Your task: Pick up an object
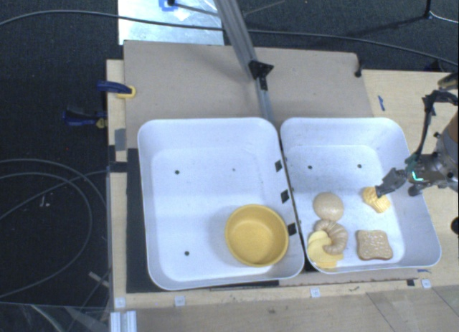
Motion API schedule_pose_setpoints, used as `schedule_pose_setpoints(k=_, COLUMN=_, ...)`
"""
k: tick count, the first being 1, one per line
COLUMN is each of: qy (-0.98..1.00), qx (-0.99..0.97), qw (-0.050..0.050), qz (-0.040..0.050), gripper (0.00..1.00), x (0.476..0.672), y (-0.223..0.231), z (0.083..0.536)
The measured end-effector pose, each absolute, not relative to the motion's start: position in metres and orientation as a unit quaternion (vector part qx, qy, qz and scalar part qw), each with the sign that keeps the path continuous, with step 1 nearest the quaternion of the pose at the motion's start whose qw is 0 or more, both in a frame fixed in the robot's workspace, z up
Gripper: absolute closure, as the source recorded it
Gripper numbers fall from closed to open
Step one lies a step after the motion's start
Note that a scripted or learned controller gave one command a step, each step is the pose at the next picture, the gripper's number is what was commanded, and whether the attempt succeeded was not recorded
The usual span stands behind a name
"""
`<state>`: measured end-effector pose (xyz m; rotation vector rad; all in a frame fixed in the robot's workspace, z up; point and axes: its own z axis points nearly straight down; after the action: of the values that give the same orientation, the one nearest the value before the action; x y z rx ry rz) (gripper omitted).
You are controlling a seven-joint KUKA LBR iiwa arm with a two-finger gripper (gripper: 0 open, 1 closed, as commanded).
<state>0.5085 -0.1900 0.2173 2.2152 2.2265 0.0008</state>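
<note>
Dark carpet w/ cables lay round the worktop (315,83), a tan board carrying two shallow white bins side by side. The left bin (179,144) held a yellow bowl (257,234) near its front right corner. The right bin (337,140) held the toy food: a round beige bun (328,204), a croissant (333,236) just in front of it and partly over a yellow disc (320,250), a slice of toast (374,244) to the right of those, and a small yellow piece (376,199), prob. cheese, further back.

My gripper (384,186) reached in from the right edge, tips low over the right bin's right half. The yellow piece sat right at my tips, touching or just under them, slightly to the view's left and toward the front. Whether my fingers were apart or together I couldn't tell; the tips were dark and small, and I saw nothing clearly between them, so no claim of a hold.

Judgement: nearest candidate was the yellow piece, approx. straight below the tips. Its long axis was too small to read. The toast and bun lay near, further to the front and left.
</note>
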Motion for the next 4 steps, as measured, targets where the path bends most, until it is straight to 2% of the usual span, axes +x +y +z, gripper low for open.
schedule_pose_setpoints(k=1, qy=0.709, qx=0.705, qw=0.001, qz=0.0005, gripper=0.0, x=0.509, y=-0.19, z=0.218)
schedule_pose_setpoints(k=3, qy=0.707, qx=0.707, qw=-0.002, qz=-0.0007, gripper=0.0, x=0.495, y=-0.189, z=0.109)
schedule_pose_setpoints(k=4, qy=0.707, qx=0.707, qw=0.0, qz=-0.0001, gripper=0.0, x=0.495, y=-0.189, z=0.09)
